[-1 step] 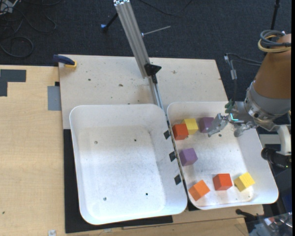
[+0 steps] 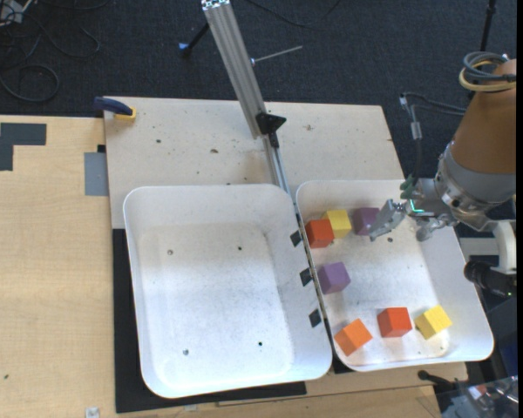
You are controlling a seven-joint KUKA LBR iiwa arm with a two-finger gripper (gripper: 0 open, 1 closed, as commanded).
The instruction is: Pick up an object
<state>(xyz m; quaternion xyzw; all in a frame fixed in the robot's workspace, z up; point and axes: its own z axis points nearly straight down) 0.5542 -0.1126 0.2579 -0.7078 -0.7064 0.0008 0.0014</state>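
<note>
White plastic, two shallow bins side by side on the counter (image 2: 349, 138). Left bin (image 2: 157, 212) bare but for dark specks. Right bin (image 2: 471, 320) holds seven small blocks.

Far row, left to right: red block (image 2: 320, 232), yellow block (image 2: 338, 223) touching it, dark purple block (image 2: 364, 220) just beside that. Mid-bin near the left wall: lighter purple block (image 2: 334, 277), alone. Near row: orange block (image 2: 355, 335), red-orange block (image 2: 394, 322), second yellow block (image 2: 433, 321), spaced apart.

Arm comes in from the right, orange band above a grey wrist. Tool (image 2: 387, 222) sits low over the far part of the right bin, just right of the dark purple block, near or touching it; cannot tell which. Nothing seen between its fingers; how wide they stand cannot be told from this angle.

A slanted aluminium rail (image 2: 240, 64) rises from the far edge between the bins.
</note>
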